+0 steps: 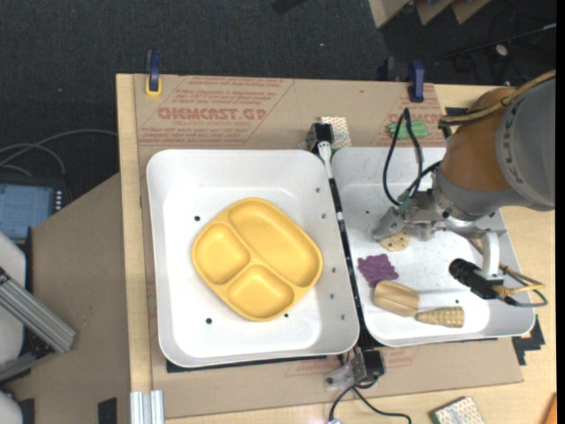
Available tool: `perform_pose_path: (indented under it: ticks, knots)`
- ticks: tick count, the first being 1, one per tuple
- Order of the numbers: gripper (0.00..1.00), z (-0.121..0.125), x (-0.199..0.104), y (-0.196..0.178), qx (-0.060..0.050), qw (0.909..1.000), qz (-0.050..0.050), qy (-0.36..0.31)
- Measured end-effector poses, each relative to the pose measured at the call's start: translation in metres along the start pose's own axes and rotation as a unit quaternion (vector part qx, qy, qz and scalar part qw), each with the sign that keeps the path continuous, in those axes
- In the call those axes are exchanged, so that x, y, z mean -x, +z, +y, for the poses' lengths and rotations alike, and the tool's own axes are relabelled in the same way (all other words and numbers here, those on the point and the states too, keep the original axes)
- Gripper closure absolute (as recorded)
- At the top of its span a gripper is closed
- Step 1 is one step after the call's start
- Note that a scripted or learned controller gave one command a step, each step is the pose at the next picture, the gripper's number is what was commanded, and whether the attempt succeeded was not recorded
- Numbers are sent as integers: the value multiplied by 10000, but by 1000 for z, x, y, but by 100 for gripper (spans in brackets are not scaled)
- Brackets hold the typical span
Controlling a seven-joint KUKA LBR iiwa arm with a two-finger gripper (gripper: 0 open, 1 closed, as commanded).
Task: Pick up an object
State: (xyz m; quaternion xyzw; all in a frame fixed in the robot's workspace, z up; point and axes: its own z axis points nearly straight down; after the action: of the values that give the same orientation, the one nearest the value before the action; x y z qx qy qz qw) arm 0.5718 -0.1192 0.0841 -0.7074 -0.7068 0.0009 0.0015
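Well, from the camera up top I see the grey gripper (399,228) low in the right white bin (362,184), near the middle. A small flat tan piece (395,242) lies just under it (touching or not, I cannot tell). I also cannot tell if the gripper is spread or squeezed together. Nearer the front lie a lumpy purple toy (378,267), a round tan log (395,299) and a brown waffle cone (440,316). A yellow plastic plate with three parts (256,256) sits in the left white bin (177,193).
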Motion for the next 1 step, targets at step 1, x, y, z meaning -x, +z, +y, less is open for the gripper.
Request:
perform_pose_path:
  ticks: [1]
  knots:
    - [0,64,24,-2,50,10000,-19,-14]
